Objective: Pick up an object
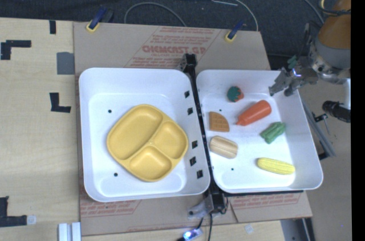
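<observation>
Hand: the hand (283, 86) hangs over the right bin's (302, 177) upper right rim, holding nothing; whether it is spread or pressed together cannot be told.
Right bin: carrot (254, 113) nearest the hand, green ball (234, 94) to its left, green pickle (273, 131), corn cob (276, 166), bread slice (218, 122), bread roll (223, 147).
Left bin: left bin (94, 120) holds a yellow divided plate (147, 143).
Tabletop: cardboard sheet (165, 43) under both bins.

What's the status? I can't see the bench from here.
Gripper over right bin's far right rim, holding nothing. Carrot nearest, untouched. Nothing in the way.
</observation>
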`<state>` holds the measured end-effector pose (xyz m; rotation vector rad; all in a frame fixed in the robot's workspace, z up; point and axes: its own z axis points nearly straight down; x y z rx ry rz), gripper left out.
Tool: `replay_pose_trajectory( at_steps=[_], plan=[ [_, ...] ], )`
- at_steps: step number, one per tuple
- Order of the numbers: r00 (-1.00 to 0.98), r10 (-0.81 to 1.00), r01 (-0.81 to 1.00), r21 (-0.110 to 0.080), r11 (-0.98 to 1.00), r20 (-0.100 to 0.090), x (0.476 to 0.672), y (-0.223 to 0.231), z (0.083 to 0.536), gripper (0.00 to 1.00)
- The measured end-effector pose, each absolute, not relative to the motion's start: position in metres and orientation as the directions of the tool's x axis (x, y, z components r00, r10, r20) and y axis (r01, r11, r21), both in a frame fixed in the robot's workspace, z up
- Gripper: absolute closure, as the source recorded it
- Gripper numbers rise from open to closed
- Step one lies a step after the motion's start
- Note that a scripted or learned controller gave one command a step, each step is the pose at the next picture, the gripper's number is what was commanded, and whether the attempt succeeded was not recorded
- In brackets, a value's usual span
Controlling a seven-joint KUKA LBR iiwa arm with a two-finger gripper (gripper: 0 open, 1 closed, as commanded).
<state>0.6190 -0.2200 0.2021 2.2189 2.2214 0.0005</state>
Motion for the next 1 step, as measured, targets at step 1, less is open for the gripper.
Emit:
replay_pose_trajectory(
  at_steps=[1],
  plan=[
    [-0.007, 1.000, 1.000, -0.002, 0.007, 0.002, 0.6191, -0.1553, 0.2027, 1.00]
  ],
)
